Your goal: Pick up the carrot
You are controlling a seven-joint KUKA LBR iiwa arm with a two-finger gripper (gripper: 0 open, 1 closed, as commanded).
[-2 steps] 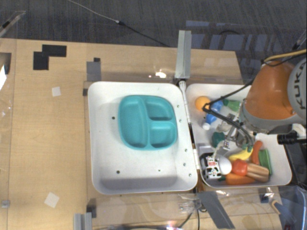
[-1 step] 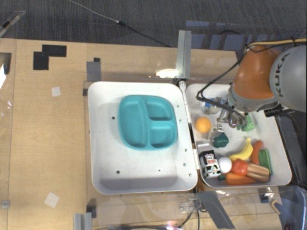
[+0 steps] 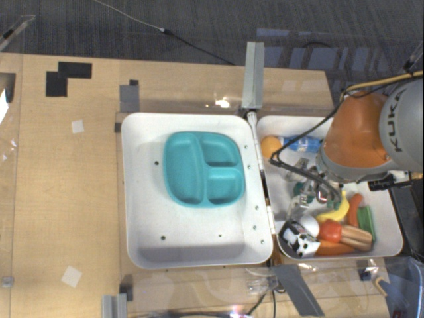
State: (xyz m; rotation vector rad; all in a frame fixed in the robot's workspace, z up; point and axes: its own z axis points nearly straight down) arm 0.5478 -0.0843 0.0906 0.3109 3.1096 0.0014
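Note:
The carrot [image 3: 336,249] is a long orange piece lying along the near wall of the right bin [image 3: 396,242], partly under a red tomato [image 3: 330,230] and a tan bun-like piece [image 3: 358,237]. My gripper [image 3: 309,194] hangs over the middle of that bin, below the orange wrist band. It is up and to the left of the carrot, apart from it, with cables around it. Nothing shows as held.
Around the gripper in the right bin lie a yellow banana [image 3: 336,211], a red pepper [image 3: 356,203], a green piece [image 3: 367,221], a black-and-white toy [image 3: 299,241], an orange ball [image 3: 269,146] and a blue-labelled bottle [image 3: 299,144]. The left bin [image 3: 142,237] holds a teal divided plate [image 3: 202,168].

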